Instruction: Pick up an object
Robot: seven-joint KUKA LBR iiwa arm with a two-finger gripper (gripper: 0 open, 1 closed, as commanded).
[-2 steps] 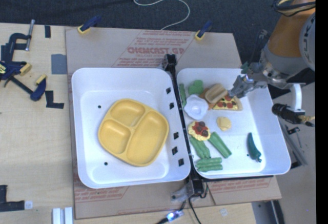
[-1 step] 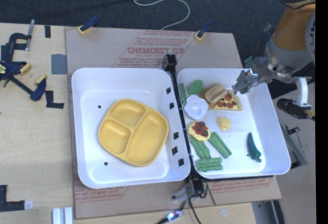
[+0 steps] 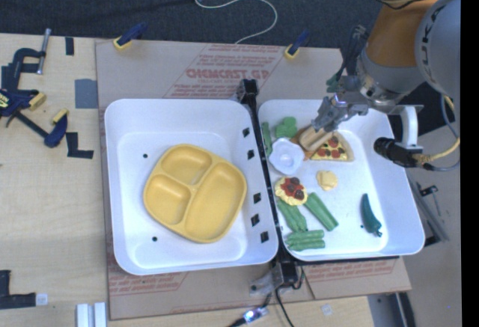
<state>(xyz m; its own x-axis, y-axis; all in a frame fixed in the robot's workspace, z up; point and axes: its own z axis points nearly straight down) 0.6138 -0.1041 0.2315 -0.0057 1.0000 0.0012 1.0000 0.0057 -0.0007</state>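
Red "CHEMCAST" lettering [image 3: 227,74] on cardboard [image 3: 150,71] behind bins; tool [image 3: 329,117] over pizza slice [image 3: 331,149], finger state unclear.

A toy pizza slice [image 3: 331,150] is laid flat in the right bin [image 3: 397,243], near its upper edge.

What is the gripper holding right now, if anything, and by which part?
It cannot be told. The gripper sits low over the pizza slice in the right bin, but nothing visibly sits between its fingers.
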